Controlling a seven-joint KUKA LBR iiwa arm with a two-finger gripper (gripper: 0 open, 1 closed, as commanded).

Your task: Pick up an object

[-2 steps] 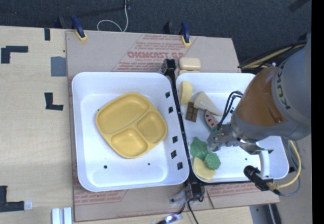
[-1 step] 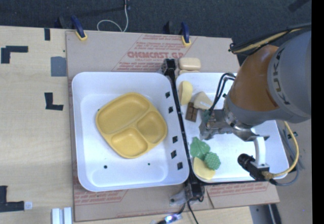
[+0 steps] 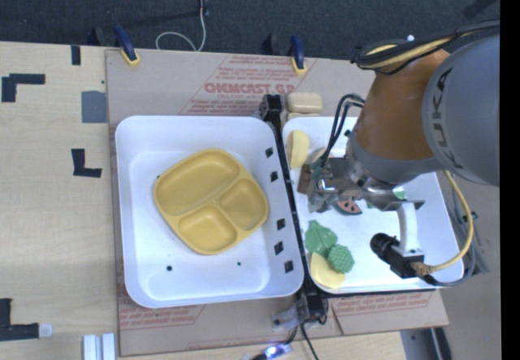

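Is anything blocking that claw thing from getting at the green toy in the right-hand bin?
Nothing visible lies between them. The gripper hangs just above the green toy, with bare bin floor between. A yellow piece touches the toy's far side, away from the gripper.

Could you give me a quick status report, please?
Gripper low in right bin, grip unclear. Green toy lying loose. Yellow tray in left bin.
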